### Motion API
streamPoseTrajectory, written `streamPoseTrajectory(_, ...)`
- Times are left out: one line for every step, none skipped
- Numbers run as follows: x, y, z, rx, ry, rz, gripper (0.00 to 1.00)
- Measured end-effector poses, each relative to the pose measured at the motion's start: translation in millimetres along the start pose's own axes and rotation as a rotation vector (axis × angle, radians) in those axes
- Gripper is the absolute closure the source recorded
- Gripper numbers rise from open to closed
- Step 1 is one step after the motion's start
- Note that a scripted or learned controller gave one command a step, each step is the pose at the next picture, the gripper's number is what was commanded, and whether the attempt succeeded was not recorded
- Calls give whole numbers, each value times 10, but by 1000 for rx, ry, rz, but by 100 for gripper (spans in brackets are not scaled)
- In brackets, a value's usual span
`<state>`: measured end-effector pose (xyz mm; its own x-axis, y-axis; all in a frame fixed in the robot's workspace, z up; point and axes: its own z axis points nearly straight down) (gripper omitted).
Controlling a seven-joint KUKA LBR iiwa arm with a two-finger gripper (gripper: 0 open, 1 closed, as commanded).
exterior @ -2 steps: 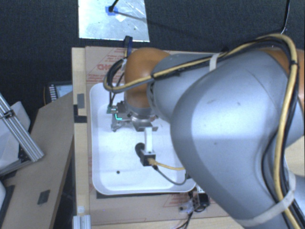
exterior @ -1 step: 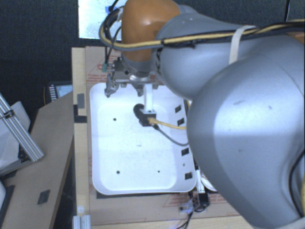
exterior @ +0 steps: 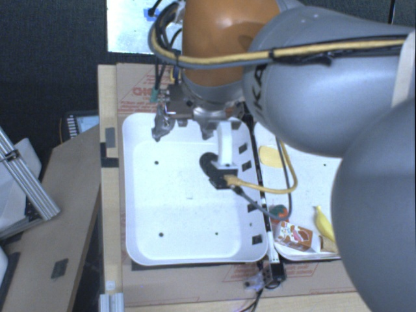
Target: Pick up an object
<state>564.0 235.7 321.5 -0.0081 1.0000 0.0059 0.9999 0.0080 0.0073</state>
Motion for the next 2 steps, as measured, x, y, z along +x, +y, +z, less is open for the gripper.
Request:
streamPoseTrajectory(-219, 537, 1251, 14, -10, 11, 0)
streamPoseTrajectory(-191, 546, 1062, 6, -5, 3, 100)
